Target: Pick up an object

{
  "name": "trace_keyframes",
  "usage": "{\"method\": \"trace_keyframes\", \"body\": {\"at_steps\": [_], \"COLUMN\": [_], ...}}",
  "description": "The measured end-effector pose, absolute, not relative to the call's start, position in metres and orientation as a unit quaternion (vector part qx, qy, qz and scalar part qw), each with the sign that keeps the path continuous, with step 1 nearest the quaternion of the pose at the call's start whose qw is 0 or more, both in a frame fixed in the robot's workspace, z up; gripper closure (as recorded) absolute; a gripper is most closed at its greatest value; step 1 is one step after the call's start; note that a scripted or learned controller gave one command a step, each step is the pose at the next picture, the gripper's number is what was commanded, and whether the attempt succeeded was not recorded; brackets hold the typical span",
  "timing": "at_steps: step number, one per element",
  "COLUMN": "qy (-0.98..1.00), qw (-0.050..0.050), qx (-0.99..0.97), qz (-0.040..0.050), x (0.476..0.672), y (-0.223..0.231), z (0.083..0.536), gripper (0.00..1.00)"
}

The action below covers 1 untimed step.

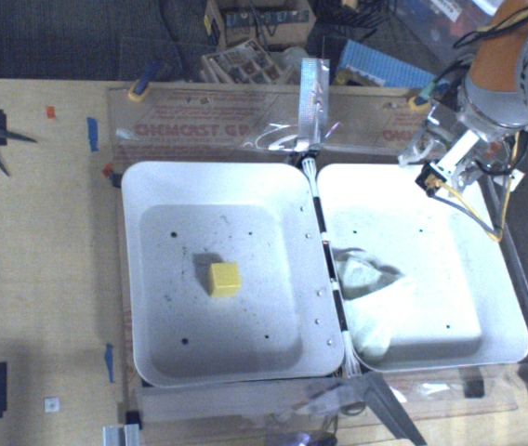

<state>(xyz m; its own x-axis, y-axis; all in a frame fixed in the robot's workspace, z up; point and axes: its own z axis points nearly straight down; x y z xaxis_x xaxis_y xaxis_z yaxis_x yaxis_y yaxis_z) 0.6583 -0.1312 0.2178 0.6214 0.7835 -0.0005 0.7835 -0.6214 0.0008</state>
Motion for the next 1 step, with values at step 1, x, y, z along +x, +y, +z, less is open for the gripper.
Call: {"method": "trace_keyframes", "body": {"at_steps": [1], "qy": [0.463], "qw": [0.001], "qx": [0.886], "qz": [-0.0003], "x": [0.6531], "y": [-0.1367], "z": [0.3098], "gripper": [0.0]}}
